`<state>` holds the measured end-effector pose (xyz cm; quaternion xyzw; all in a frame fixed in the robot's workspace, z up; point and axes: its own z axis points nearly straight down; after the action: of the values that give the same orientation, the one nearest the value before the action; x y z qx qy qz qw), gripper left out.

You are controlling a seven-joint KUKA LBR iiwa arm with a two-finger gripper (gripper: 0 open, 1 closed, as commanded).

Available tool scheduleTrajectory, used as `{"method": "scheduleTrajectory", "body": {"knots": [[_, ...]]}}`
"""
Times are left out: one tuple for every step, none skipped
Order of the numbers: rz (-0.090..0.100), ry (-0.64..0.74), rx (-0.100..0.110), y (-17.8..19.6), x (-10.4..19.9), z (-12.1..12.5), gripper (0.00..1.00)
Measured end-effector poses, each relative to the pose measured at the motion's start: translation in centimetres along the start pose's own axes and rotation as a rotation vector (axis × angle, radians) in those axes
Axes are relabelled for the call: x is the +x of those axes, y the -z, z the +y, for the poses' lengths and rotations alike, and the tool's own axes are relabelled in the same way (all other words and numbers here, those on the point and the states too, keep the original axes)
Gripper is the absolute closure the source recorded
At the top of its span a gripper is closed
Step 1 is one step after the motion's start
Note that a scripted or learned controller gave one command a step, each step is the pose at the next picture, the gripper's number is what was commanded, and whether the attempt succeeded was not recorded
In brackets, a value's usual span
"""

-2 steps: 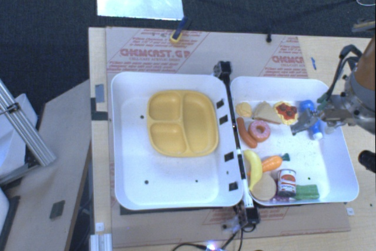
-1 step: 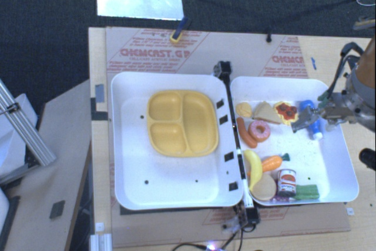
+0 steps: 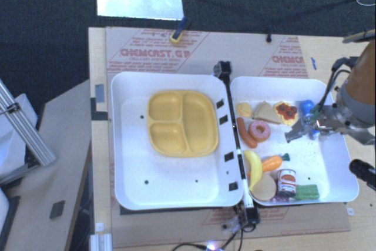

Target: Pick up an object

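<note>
- The worktop (image 3: 147, 50) is seen bearing two white bins side by side.
- A yellow tray (image 3: 182, 123) is laid in the left bin (image 3: 129, 185).
- Toy foods are scattered in the right bin (image 3: 335, 176): donut (image 3: 259, 130), banana (image 3: 254, 165), carrot (image 3: 272, 163), can (image 3: 286, 181).
- The gripper (image 3: 299, 131) is held low over the right bin, near the donut; its opening cannot be told.

left bin (image 3: 126, 185): sitting left, holding divided plate (image 3: 182, 122) | right bin (image 3: 338, 182): sitting beside it, holding toy foods (image 3: 264, 153)

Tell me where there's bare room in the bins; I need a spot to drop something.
Left bin: bare floor all around the yellow divided plate, widest below it. Right bin: open patch between gripper and green block. Crowded along its left side, by banana and donut.
</note>
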<state>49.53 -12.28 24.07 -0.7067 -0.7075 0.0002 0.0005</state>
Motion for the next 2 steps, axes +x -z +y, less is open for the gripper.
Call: {"method": "scheduleTrajectory", "body": {"knots": [[0.001,0.0,0.002,-4.3,0.3,-0.4,0.0],[0.001,-0.001,0.003,-8.7,0.2,-1.1,0.0]]}}
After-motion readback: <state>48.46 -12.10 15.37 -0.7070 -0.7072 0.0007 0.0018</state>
